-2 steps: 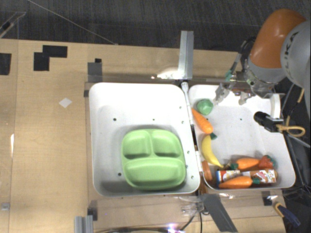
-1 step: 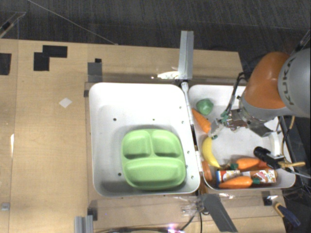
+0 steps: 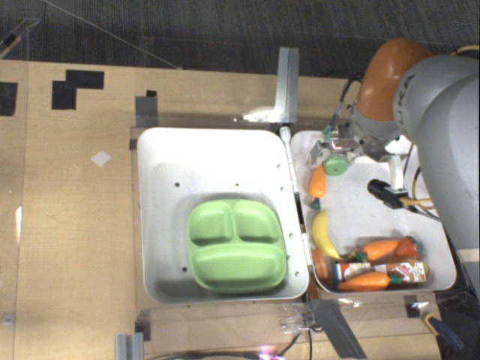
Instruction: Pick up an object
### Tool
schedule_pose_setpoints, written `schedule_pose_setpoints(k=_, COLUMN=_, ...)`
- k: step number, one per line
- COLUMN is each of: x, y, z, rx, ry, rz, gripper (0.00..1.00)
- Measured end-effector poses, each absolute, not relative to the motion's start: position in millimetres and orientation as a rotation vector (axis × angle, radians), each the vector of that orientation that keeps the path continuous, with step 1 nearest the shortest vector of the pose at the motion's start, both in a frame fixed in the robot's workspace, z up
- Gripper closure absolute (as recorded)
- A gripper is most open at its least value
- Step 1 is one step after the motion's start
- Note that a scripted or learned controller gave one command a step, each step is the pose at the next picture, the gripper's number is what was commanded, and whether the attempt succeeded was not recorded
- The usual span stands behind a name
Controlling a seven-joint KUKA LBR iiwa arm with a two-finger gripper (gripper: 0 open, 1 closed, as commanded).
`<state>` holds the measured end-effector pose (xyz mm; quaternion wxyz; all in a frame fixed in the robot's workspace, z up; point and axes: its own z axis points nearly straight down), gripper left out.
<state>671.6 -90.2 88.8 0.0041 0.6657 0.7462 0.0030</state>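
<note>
My gripper point(image 3: 337, 153) hangs over the far left corner of the right bin point(image 3: 442, 265), below the orange band point(image 3: 390, 70) of the arm. A small green round object point(image 3: 336, 166) lies right under the gripper's tip, touching or nearly touching it. An orange carrot point(image 3: 317, 182) lies just left of it along the bin's left wall. Nearer the front are a yellow banana point(image 3: 322, 235), two more carrots point(image 3: 386, 247) point(image 3: 367, 281) and a red-labelled bottle point(image 3: 386, 272) lying on its side.
The left bin point(image 3: 161, 201) holds a green divided plate point(image 3: 236, 244). A metal divider point(image 3: 296, 201) separates the two bins. The grey arm body point(image 3: 450, 133) covers the right bin's far right part, with a black cable fitting point(image 3: 386, 193) hanging below it.
</note>
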Motion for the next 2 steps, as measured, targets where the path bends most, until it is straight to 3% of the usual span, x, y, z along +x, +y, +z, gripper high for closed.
schedule_pose_setpoints(k=1, x=678.2, y=-89.7, z=109.9, rx=2.067, ry=2.329, rz=0.029, gripper=1.0)
schedule_pose_setpoints(k=2, x=677.8, y=-89.1, z=109.4, rx=2.067, ry=2.332, rz=0.028, gripper=0.0)
